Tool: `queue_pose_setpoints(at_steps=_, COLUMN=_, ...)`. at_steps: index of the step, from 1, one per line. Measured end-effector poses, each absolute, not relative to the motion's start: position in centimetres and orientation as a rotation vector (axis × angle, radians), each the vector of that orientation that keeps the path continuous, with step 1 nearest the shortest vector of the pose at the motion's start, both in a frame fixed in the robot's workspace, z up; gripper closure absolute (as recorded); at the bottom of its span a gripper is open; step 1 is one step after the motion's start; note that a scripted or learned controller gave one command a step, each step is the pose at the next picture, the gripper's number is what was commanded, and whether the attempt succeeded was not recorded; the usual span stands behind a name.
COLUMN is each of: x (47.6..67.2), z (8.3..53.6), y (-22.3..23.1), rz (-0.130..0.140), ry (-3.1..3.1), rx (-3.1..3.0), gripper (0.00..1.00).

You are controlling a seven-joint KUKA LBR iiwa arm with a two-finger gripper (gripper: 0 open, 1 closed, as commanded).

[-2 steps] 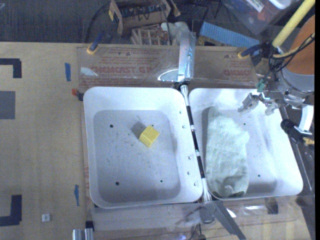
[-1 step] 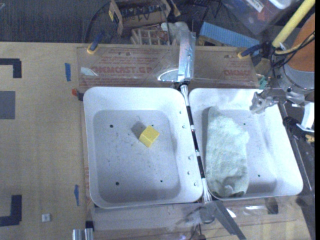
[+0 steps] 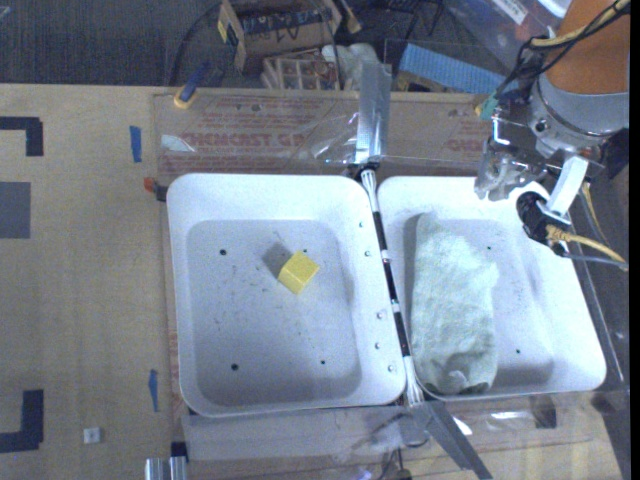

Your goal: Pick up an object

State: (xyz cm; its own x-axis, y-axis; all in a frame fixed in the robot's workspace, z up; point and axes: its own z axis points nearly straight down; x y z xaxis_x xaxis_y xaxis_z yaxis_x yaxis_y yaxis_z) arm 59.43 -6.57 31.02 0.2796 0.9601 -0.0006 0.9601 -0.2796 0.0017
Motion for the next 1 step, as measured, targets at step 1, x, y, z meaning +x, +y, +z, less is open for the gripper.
queue_pose_setpoints(at_steps=1, x=61.63, z=35.84, y=-6.04, rz=0.001, ry=1.596, rx=2.703, gripper=1.0)
